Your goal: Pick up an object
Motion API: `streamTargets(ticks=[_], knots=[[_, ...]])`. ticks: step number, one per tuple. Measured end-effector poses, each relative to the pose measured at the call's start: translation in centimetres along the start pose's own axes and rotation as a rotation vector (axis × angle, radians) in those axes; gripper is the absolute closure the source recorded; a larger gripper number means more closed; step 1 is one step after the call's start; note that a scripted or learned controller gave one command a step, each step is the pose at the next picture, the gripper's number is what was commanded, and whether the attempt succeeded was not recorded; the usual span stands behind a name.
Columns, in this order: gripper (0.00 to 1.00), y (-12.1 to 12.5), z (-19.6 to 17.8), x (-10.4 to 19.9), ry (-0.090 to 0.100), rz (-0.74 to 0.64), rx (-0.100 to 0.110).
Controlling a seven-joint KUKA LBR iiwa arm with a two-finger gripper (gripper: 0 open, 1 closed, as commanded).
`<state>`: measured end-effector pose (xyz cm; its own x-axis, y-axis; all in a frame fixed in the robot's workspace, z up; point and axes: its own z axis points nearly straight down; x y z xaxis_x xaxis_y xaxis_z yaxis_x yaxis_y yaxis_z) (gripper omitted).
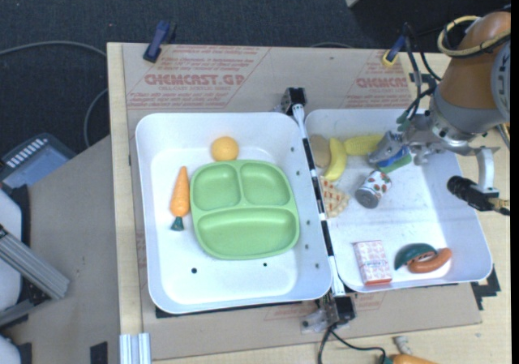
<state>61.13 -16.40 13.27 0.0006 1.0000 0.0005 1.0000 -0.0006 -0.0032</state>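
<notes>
Brown tabletop [122,216] printed with red lettering, carrying two white bins side by side, with a blue clamp [158,40] on the far edge at left.

Inside the left bin [158,265], from the left: a carrot [179,192] lying lengthwise, tip toward the far wall, just beside a green plate [243,210] with three sections. Past the plate's far rim, an orange ball [225,148], touching it or nearly so.

Across the divider, inside the right bin [442,216]: a banana [336,160] close to the left wall, with a yellow piece [362,143] beside it toward the far wall. Nearer the camera, a waffle [332,196] against the divider. To the right of that, a small can [373,190] tipped on its side, silver end facing the camera. Near the front wall, a pink box [372,262] lying flat and, well apart to its right, a sausage [423,259] with something green on top.

Above the can and right of the yellow piece — the claw [395,153], low over the bin's far half, just beside the can. Blue-green patch at its tip, whether object or hardware impossible to say. Open or closed: cannot tell from this angle. Nothing seen gripped. Behind it, the grey arm [466,107] with orange band, reaching in from the right.
</notes>
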Motion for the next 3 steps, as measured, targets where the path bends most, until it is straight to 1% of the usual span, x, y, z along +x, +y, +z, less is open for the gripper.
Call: streamTargets(ticks=[1,2,3], knots=[[0.0,-2.7,4.9,4.6,0.001,-0.001,-0.001],[1.0,-2.6,3.8,4.6,-0.001,-0.001,-0.005],[0.0,-2.6,3.8,4.6,0.0,-0.001,-0.004]])
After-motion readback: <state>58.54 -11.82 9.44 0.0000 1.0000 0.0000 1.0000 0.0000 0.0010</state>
